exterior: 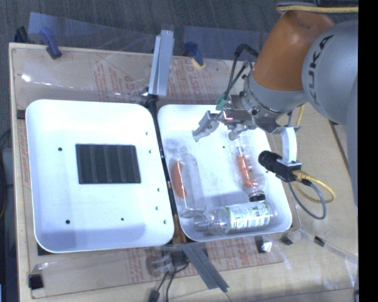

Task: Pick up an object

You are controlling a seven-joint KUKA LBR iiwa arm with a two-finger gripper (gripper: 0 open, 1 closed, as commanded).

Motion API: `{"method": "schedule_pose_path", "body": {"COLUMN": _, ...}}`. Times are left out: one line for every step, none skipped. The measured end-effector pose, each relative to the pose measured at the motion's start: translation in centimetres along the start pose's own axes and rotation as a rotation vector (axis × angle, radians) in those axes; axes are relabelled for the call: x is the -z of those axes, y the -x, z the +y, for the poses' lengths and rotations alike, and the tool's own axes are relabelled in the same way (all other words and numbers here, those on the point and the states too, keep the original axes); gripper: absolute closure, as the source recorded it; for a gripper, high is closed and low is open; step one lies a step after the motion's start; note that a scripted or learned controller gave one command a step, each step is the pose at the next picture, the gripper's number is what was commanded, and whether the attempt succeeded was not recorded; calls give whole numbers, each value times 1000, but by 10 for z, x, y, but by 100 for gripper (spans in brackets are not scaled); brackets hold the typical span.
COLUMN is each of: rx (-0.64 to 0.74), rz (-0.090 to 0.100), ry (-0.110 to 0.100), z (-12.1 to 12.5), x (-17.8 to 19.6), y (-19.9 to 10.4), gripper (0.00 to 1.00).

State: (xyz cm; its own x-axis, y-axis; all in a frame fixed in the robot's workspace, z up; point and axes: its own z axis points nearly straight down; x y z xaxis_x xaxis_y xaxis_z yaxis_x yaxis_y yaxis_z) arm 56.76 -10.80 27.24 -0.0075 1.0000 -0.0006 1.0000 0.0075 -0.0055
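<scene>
Hovering over the right bin's (176,115) upper part, the end effector (215,123) looks open and holds nothing. Three clear bottles lie below; the nearest bottle (246,165) sits just beneath. Best descend straight, straddling its body crosswise before closing.
</scene>
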Motion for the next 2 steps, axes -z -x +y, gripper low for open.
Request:
{"method": "schedule_pose_path", "body": {"rx": -43, "rz": 0, "ry": 0, "z": -26, "x": -88, "y": 103, "gripper": 0}}
{"method": "schedule_pose_path", "body": {"rx": 82, "rz": -1, "ry": 11, "z": -69, "x": -133, "y": 24, "gripper": 0}}
